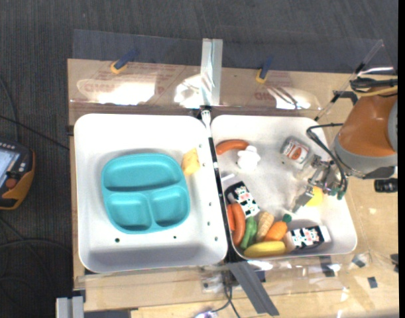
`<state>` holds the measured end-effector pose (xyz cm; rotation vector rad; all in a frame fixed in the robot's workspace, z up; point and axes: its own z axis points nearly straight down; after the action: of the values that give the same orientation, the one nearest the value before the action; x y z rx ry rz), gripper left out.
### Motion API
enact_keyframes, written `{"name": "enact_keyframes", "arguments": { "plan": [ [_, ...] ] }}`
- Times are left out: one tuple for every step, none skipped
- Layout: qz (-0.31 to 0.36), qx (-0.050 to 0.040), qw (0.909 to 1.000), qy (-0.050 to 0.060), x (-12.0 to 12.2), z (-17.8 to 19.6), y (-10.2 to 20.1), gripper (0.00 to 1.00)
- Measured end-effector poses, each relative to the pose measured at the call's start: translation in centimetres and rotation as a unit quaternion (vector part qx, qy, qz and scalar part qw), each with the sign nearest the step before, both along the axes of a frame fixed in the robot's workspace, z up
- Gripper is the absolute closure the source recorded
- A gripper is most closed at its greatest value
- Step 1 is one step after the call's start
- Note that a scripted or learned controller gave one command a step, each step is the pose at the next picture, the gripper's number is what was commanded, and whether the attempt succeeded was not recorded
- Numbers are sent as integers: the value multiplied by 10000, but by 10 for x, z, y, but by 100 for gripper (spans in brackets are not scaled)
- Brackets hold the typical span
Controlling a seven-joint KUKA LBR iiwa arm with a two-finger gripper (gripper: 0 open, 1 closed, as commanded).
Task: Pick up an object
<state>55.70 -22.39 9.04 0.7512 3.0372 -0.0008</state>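
Note:
My gripper (311, 192) hangs low over the right side of the right bin (335, 244), below the orange-banded wrist (364, 134). A small yellow piece (315, 200) lies right at its tip; whether it is gripped is unclear. Further objects lie in this bin: a small can (295, 151), a white lump (248, 158), an orange sausage (231, 146), a cow-patterned carton (242, 199), a carrot (236, 218), a green vegetable (250, 229), a banana (264, 248) and a second cow-patterned carton (307, 237).
The left bin (89, 244) holds a teal divided plate (146, 191) and a yellow piece (190, 161) against its right wall. A ridge (215, 184) separates the bins. A handheld controller (10, 171) lies on the floor at far left.

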Motion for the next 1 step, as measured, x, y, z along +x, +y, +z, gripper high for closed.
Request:
{"name": "enact_keyframes", "arguments": {
  "plan": [
    [1033, -19, 9946, 16, 62, -1, 30, 0]
  ]
}}
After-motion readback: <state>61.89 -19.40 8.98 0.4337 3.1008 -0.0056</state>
